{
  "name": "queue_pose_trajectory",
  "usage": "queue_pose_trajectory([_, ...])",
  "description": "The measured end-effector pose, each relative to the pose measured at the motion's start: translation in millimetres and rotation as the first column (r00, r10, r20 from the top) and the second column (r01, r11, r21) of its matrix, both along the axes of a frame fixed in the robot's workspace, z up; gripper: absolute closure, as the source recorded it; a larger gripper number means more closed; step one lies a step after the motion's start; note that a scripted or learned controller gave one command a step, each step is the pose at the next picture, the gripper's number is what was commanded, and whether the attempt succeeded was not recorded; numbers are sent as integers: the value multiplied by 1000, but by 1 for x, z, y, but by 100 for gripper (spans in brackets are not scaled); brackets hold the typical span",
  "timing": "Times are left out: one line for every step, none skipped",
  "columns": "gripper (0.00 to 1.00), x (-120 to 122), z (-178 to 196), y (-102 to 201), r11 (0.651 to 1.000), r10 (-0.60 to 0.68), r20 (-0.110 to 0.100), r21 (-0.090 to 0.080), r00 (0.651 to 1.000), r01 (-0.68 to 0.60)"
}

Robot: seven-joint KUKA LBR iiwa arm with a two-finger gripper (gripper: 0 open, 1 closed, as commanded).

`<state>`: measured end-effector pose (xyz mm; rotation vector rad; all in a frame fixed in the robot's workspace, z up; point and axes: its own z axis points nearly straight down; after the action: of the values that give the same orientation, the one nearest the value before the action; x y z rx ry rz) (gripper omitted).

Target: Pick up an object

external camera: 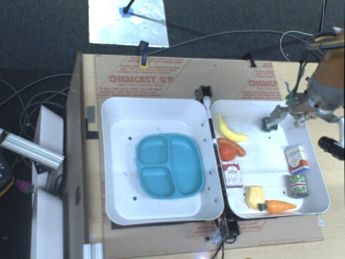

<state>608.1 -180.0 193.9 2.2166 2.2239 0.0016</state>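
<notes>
Blue tray (170, 164) in left bin (116, 123). Banana (230, 131), tomato (228, 151), carton (232, 174), corn (254, 197), carrot (277, 205), can (298, 185) in right bin (318, 201). Gripper (281, 117) above, fingers spread, holding nothing.

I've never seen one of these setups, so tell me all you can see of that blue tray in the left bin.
The blue tray is a light blue, smooth, plastic-looking dish with rounded corners, divided into three compartments by raised ridges. It lies flat, turned at a slight angle, near the middle of the left white bin, resting on the bin's floor. Nothing lies in it or touches it otherwise.
</notes>
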Motion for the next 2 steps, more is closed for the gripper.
queue_pose_trajectory([0, 31, -110, -8, 1000, 1, -1, 0, 1000, -1])
queue_pose_trajectory([0, 46, -108, -27, 1000, 0, 2, -1, 1000, 0])
